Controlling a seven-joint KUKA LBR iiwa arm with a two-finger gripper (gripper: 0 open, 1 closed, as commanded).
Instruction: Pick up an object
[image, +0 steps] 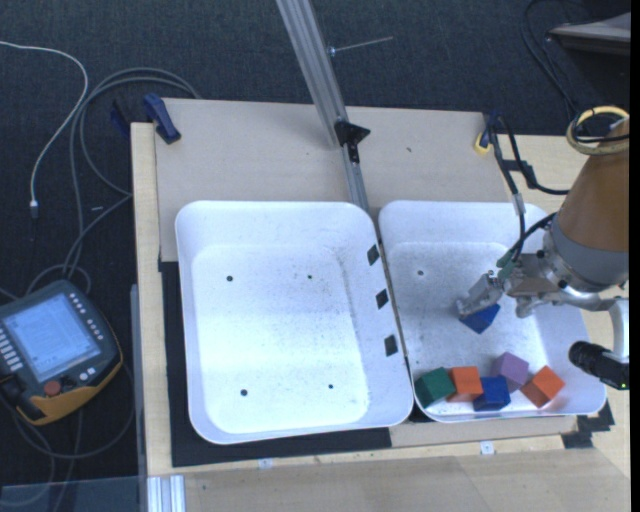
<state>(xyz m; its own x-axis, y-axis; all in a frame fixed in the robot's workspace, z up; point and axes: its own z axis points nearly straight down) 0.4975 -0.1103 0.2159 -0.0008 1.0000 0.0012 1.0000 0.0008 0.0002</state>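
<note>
My gripper (483, 303) hangs over the middle of the right bin (430, 235), reaching in from the right. A small blue block (482, 319) sits tilted at its fingertips, and the fingers are shut on it. Along the right bin's front wall lie a green block (434, 384), an orange block (466, 381), a second blue block (492, 393), a purple block (514, 368) and another orange block (545, 385), all well in front of the gripper.
The left bin (200, 240) lies beside the right one, split from it by a ridge with black clips (381, 298). A metal pole (320, 70) slants in from the back. Cables (512, 170) run behind the right bin.
</note>
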